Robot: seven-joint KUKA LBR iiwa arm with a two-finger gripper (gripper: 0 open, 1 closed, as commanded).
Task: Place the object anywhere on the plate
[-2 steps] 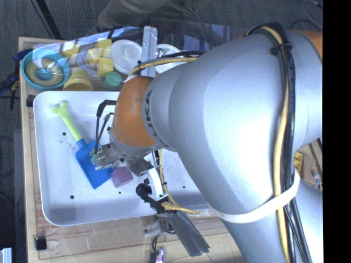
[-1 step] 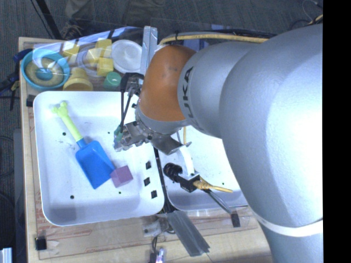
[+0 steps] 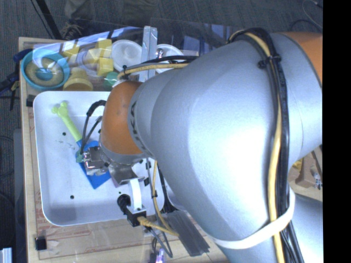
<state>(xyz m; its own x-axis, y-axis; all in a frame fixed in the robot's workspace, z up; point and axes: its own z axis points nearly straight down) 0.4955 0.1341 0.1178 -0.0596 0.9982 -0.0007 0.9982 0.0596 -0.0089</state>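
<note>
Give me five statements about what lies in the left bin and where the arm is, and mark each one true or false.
1. A light green stick-like tool lies in the left bin. True.
2. A blue flat object lies in that bin, right by the arm's wrist end. True.
3. The arm hangs over the floor, away from both bins. False: it reaches across the bench and covers most of it.
4. The band above the wrist is purple. False: it is orange.
5. Yellow and blue toy dishes sit piled beyond the bin's far edge. True.
</note>
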